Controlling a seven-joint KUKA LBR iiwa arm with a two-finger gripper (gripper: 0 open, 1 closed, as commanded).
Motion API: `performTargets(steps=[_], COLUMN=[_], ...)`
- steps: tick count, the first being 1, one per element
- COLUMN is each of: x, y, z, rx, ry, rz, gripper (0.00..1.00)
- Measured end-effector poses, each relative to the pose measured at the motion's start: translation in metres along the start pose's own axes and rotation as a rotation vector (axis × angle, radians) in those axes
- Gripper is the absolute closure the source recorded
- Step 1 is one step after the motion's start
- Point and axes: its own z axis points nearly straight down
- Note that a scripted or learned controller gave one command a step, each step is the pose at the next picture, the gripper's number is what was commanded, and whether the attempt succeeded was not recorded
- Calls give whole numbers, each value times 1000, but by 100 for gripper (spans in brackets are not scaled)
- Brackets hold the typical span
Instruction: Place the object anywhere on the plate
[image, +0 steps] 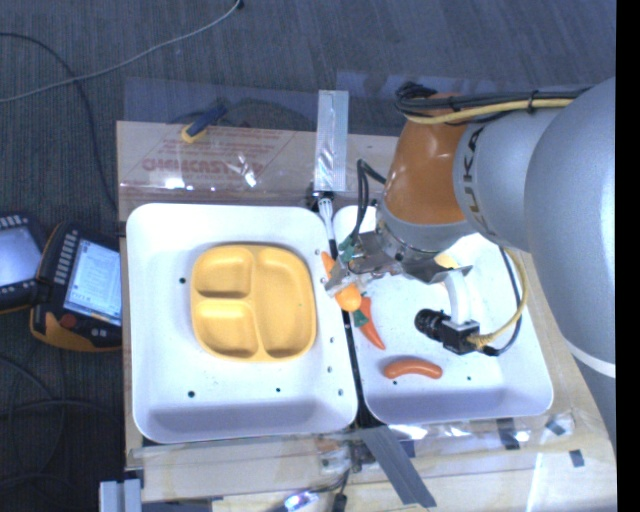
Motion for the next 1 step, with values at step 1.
performTargets(steps=[1], x=[0], y=[0], z=[0], rx=[0], ry=[0], rz=[0], gripper=[0])
